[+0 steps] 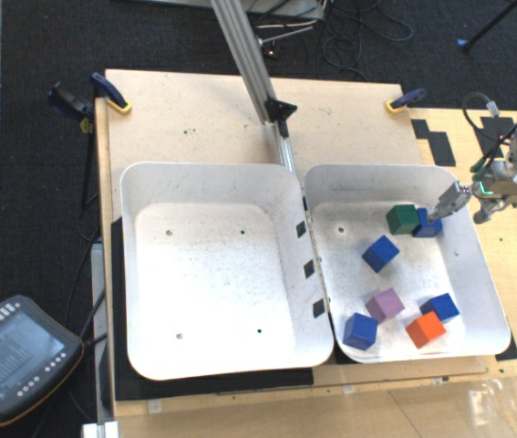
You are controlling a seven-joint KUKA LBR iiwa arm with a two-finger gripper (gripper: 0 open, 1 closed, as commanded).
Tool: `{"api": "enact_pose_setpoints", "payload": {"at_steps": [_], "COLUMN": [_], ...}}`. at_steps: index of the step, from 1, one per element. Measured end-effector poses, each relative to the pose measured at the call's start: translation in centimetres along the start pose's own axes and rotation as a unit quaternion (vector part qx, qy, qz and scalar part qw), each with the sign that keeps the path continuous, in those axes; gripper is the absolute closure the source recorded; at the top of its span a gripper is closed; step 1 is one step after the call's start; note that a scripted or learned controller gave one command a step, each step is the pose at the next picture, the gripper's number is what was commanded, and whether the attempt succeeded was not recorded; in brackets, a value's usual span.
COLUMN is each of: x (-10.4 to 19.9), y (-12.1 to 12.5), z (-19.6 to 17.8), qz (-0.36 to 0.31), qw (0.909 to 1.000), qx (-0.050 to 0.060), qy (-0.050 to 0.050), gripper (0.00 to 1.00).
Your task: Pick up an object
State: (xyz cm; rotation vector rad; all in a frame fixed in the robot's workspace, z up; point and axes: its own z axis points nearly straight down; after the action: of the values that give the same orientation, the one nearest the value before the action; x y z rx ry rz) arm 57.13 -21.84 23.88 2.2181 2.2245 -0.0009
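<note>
- The hand (447, 204) reaches down into the right bin (481, 272), its tip at a small dark blue block (429, 227) that sits touching a green block (403, 218).
- Whether the hand is open, closed or gripping cannot be told; its tip is too small and blurred against the block.
- The dark blue block lies directly under the hand, near the bin's far wall; the green block is just beyond it on the side away from the arm.
- Nearer the camera from the hand lie a blue cube (380, 253), a lilac cube (386, 304), another blue cube (360, 330), an orange cube (425, 328) and a blue cube (440, 307) touching the orange one.
- Likely risk: because green and dark blue blocks touch, a closing hand may shove one against the other and pinch only a corner, letting the block slip out.
- Another risk: the hand may catch the sloping bin wall beside it.
- The left bin (149, 272) lies well apart from the hand.
</note>
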Motion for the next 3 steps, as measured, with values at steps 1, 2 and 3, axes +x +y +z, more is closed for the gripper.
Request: {"api": "enact_pose_setpoints", "payload": {"at_steps": [1,2,3], "x": [1.0,0.8,0.6], "y": [-0.5,-0.1,0.2], "z": [5.3,11.4,12.2], "qz": [0.001,0.002,0.002], "qw": [1.0,1.0,1.0], "qx": [0.003,-0.001,-0.006], "qy": [0.001,0.001,-0.003], "gripper": [0.0,0.0,0.0]}}
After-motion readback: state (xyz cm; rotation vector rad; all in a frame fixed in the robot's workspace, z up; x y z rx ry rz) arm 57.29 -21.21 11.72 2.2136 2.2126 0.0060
